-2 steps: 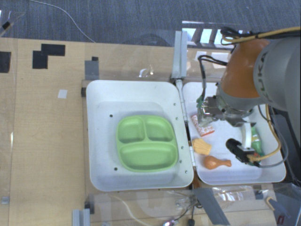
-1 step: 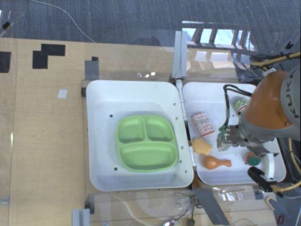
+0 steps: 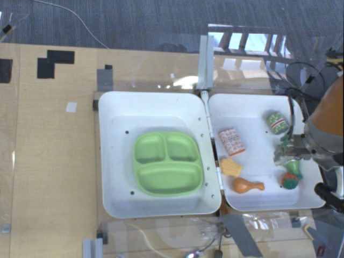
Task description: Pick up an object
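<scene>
Right bin (image 3: 252,104), contents, for your check:

- Gripper (image 3: 286,156): near the bin's right wall, low over the floor. Whether it is released or clenched, you cannot tell (its tip is a blur of metal).
- Carrot toy (image 3: 291,179): orange with a green top, just below the gripper, nearly touching; its long axis runs roughly up-down. You would judge this the likeliest target.
- Green can (image 3: 277,122): above the gripper, apart.
- Drumstick (image 3: 248,185), cheese wedge (image 3: 231,167), red box (image 3: 231,141): leftward, well apart.

Left bin (image 3: 115,112): green divided plate (image 3: 167,163).
</scene>
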You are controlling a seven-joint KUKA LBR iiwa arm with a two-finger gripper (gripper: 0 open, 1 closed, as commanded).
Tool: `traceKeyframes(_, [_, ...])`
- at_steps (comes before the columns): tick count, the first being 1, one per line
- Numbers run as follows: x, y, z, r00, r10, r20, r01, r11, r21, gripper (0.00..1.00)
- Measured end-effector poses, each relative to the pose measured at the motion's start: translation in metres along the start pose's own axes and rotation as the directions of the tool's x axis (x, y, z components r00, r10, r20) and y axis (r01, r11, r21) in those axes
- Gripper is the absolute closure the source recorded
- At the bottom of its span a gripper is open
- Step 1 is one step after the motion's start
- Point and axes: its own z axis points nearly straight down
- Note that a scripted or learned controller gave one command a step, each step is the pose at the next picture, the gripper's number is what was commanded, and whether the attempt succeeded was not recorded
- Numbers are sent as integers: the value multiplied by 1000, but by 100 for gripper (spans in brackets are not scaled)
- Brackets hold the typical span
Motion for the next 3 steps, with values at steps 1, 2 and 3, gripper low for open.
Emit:
traceKeyframes(1, [-65,9,42,1000,0,0,0,1000,2,100])
traceKeyframes(2, [-64,11,31,1000,-4,2,4,1000,-3,100])
traceKeyframes(3, [-64,13,20,1000,-7,3,7,1000,-8,100])
